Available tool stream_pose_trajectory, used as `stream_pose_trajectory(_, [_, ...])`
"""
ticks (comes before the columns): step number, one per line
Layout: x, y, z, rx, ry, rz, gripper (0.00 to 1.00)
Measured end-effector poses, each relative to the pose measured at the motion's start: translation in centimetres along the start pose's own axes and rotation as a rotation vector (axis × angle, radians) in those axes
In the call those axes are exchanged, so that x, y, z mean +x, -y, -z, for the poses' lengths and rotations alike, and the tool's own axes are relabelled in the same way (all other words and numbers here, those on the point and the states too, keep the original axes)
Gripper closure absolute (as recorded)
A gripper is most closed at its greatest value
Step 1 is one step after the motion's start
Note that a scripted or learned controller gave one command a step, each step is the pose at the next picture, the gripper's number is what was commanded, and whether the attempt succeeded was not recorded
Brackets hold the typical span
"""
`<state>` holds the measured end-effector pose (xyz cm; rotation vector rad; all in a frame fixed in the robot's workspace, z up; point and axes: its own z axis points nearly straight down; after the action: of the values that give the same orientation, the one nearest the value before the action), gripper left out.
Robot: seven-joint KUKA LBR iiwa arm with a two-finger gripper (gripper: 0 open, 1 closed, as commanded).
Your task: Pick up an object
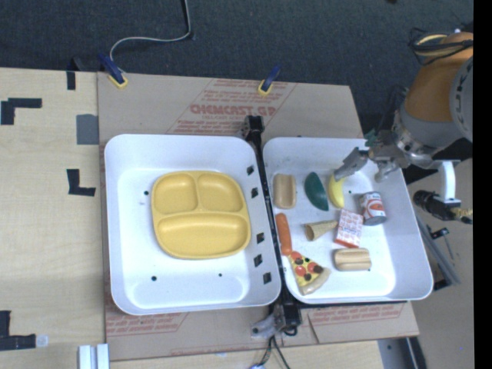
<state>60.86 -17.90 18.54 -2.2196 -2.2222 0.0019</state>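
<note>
My gripper (367, 167) hangs over the upper right part of the right bin (400, 279), its two grey fingers spread open with nothing between them. Just below its left finger (348, 165) lie a yellow banana-like toy (336, 192) and a dark green toy (315, 191). A small red can (373, 207) sits below the right finger. Further down are a red and white packet (349, 227), an ice cream cone (321, 228), a hot dog bun (352, 260), a pizza slice (306, 271), a red sausage (283, 233) and a tan bread roll (284, 191).
The left bin (131, 283) holds a yellow divided plate (201, 212). Both bins rest on a cardboard sheet (192, 106) held by clamps. The arm's orange band (438, 48) rises at the right edge. A black divider (261, 206) runs between the bins.
</note>
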Motion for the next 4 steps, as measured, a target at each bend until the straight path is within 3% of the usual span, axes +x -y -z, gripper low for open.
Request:
stream_pose_trajectory(1, [-0.2, -6.3, -9.5, -0.010, 0.003, 0.002, 0.00])
stream_pose_trajectory(3, [-0.6, -6.3, -9.5, -0.010, 0.002, 0.002, 0.00])
stream_pose_trajectory(4, [-3.5, 1.3, -9.9, -0.004, 0.003, -0.002, 0.00])
